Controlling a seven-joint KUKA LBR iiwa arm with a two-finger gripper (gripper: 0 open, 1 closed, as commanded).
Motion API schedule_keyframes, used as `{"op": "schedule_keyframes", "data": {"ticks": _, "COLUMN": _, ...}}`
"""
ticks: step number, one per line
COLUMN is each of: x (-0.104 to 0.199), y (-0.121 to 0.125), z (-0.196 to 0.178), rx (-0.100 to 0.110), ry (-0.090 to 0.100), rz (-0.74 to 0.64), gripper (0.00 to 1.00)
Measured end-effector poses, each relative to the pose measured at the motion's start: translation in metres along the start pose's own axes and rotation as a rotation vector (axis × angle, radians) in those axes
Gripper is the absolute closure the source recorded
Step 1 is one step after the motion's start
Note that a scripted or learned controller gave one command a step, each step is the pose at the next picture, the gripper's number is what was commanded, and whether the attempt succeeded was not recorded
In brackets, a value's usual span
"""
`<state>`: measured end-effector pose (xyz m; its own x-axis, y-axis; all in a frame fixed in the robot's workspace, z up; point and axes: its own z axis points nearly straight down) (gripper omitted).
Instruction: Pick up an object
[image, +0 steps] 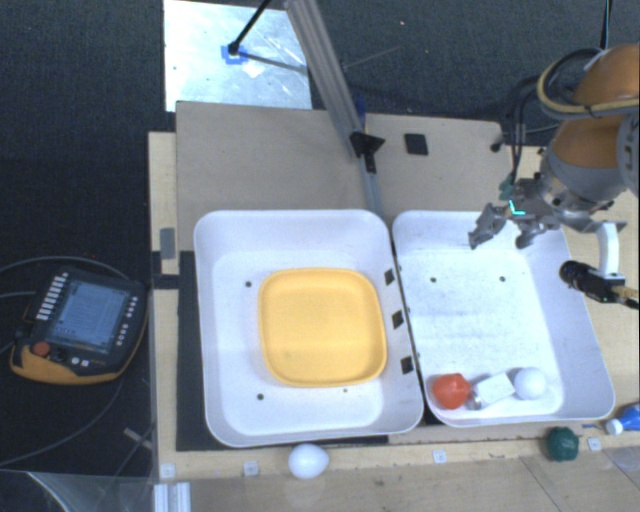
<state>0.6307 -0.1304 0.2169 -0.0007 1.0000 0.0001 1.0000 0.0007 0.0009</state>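
While the gripper (505, 231) hung over the right bin's (575, 330) far edge, fingers spread and empty, the orange ball (450, 390) lay well apart — at the bin's near wall, beside a white object (512, 385).

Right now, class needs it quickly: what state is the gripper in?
Gripper: jaws open, holding nothing, above the far end of the right bin.

Materials/finish, bins and table
Both bins (300, 228) smooth white plastic, slight sheen; yellow plate (323, 326) matt plastic; table (270, 150) top matt brown board, cardboard-like; red ball (450, 391) glossy; floor (80, 130) dark, rough carpet.
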Motion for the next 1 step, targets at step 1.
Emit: {"op": "schedule_keyframes", "data": {"ticks": 1, "x": 0.0, "y": 0.0, "z": 0.0, "rx": 0.0, "ry": 0.0, "rz": 0.0, "gripper": 0.0}}
